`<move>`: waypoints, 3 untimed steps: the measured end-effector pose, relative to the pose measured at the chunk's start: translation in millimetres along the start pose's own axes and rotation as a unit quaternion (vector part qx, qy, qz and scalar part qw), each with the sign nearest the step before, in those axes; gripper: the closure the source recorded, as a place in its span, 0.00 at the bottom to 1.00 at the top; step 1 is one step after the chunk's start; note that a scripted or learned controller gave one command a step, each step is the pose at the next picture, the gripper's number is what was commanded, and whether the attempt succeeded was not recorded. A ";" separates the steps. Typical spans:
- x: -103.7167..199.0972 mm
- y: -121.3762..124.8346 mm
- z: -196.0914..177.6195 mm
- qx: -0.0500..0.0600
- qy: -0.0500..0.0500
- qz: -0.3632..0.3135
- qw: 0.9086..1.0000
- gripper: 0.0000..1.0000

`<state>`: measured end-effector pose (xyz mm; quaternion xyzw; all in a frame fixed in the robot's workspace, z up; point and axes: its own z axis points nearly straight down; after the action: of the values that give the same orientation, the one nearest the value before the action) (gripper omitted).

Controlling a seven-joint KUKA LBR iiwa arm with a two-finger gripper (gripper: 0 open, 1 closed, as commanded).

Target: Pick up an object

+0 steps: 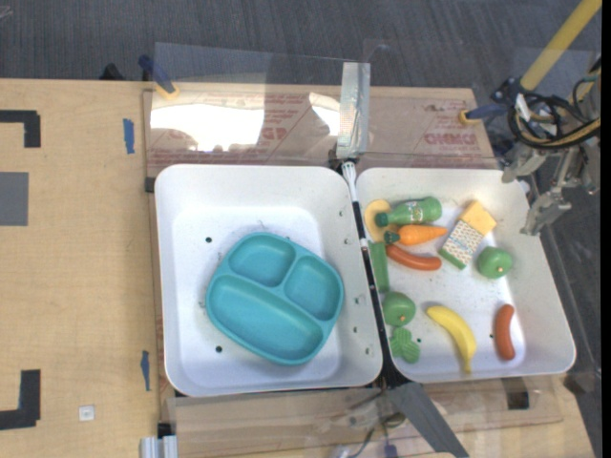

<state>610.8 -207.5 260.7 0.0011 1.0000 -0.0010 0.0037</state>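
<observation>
**Nothing picked yet**

You have the end effector (542, 198) parked at three o'clock, beyond the right bin (558, 303); whether it is apart or together, you cannot tell. The banana (452, 329), carrot (421, 236) and other toy foods lie untouched inside. The whole grasp remains.

toy foods (441, 275) in right bin (554, 351)

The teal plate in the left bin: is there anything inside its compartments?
The three compartments of the teal plate show bare teal surface, with no item lying in them. The plate rests on the left bin; whatever lies beneath the plate is covered.
</observation>
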 end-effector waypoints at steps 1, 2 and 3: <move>-49.1 28.5 82.7 -0.003 0.004 -0.048 0.999 0.00; -55.0 79.9 168.3 -0.002 0.004 -0.048 0.999 0.00; -1.3 110.2 171.4 -0.001 -0.002 -0.006 1.000 0.00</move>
<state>613.6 -97.7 89.1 -0.0049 1.0000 0.0002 0.0052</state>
